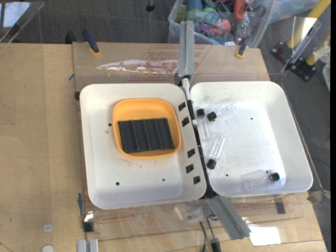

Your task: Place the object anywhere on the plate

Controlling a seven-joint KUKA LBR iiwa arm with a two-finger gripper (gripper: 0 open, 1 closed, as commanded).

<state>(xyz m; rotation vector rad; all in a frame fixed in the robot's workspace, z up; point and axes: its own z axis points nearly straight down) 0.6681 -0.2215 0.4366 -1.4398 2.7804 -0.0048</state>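
An orange plate sits in the left white bin. A black ribbed rectangular object lies flat on the plate, covering most of its floor. In the right white bin lie three clear plastic tubes with black caps: one near the bin's back left, one by the centre divider, and one at the front right.
A row of black clips runs along the divider between the bins. A clear tub of colourful toys stands behind the bench. A metal bracket rises at the back centre. Blue clamps hold the backing board.
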